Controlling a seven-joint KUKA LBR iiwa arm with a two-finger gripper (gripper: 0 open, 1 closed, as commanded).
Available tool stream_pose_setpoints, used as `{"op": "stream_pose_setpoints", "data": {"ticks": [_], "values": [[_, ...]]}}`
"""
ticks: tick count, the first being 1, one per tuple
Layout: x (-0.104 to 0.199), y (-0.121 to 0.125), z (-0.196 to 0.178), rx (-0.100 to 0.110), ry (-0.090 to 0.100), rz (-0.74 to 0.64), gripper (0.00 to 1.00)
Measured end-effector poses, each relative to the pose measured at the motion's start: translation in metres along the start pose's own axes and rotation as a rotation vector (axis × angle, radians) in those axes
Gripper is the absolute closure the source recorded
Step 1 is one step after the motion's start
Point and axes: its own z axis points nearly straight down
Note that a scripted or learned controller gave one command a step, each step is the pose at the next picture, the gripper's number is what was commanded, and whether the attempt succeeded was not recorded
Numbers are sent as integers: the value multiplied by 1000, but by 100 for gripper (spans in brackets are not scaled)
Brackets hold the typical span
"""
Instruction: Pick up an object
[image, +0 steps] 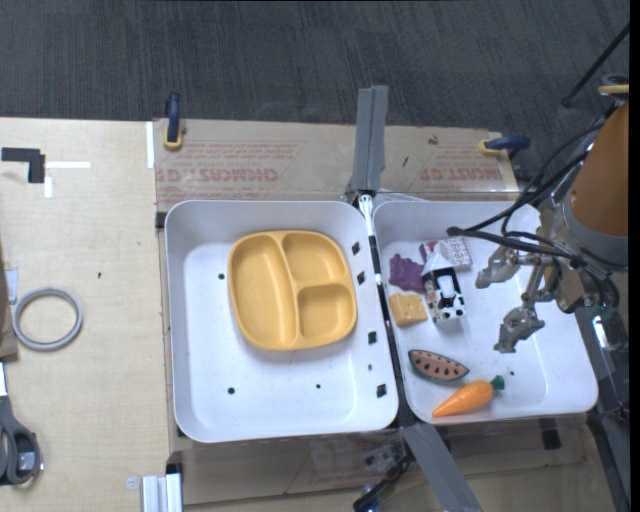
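Note:
My gripper (506, 300) hangs over the right part of the right bin (565, 390), fingers spread apart and open, with nothing between them. To its left lie a black and white toy (445, 294), a tan block (407, 308), a purple piece (405, 270) and a small pink packet (456, 250). Nearer the front edge are a watermelon slice (437, 366) and an orange carrot (466, 398). None of these touches the gripper.
A yellow divided plate (293, 290) sits in the left bin (200, 380). A grey ring (45, 318) and scissors (18, 450) lie on the bench at the far left. Cables (530, 215) run from the arm over the right bin's back corner.

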Motion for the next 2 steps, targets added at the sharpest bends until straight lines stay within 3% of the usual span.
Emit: {"op": "stream_pose_setpoints", "data": {"ticks": [1, 2], "values": [[-34, -14, 147, 0, -9, 354, 0], [-70, -44, 166, 1, -2, 558, 0]]}}
